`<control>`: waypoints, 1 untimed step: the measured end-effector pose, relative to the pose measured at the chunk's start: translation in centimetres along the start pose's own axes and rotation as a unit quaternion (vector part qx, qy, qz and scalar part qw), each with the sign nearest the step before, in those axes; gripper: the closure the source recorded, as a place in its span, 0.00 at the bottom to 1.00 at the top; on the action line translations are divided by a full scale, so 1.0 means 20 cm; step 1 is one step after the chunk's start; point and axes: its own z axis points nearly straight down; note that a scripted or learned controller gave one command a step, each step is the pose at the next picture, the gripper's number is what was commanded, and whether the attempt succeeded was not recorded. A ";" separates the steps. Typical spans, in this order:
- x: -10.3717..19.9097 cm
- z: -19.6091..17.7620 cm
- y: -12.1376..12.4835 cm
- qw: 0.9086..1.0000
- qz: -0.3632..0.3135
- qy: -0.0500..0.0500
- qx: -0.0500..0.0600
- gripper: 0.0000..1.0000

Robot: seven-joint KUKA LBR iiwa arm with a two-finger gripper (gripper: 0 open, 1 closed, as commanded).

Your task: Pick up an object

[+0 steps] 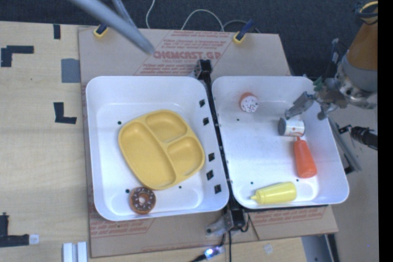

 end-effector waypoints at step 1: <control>0.00 -0.04 0.02 1.000 -0.002 -0.002 -0.007 0.00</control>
